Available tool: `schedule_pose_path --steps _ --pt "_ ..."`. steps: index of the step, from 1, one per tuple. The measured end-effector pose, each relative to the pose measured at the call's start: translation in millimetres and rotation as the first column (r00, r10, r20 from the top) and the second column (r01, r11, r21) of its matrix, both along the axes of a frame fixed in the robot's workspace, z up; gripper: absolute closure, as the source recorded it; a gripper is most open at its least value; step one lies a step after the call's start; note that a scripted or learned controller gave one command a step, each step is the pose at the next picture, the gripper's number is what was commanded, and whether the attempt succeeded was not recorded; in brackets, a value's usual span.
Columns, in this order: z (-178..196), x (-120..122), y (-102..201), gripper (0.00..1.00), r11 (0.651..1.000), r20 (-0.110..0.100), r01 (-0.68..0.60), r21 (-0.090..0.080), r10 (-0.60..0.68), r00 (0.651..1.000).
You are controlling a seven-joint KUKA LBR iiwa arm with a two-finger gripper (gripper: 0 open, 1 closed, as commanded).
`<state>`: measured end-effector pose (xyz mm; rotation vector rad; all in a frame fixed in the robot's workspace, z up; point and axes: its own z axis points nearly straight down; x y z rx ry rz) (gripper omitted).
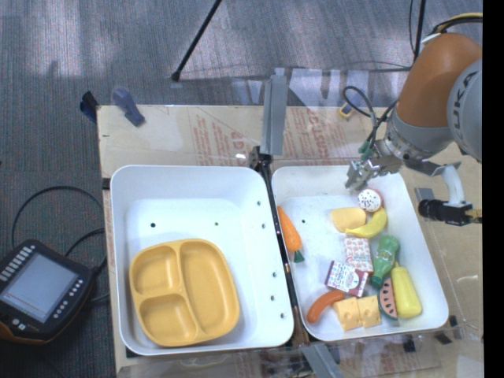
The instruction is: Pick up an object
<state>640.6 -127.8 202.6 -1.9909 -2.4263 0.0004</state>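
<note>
- The pincer (361,175) hovered above the right bin's (315,189) far edge; whether it gaped or was closed, I could not tell.
- Toy foods lay heaped in that bin: a banana (370,225), a carrot (289,229), cheese (358,313).
- A yellow divided plate (183,291) sat in the left bin (189,183).

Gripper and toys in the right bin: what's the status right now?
Gripper over right bin back edge, nothing visibly held. Toys untouched; nearest a round white piece. Nothing blocking.
</note>
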Motion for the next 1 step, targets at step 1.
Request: schedule_pose_path --steps 1 --pt "77.7 4.6 15.0 1.00 1.000 0.007 -0.007 -0.002 0.007 1.000"
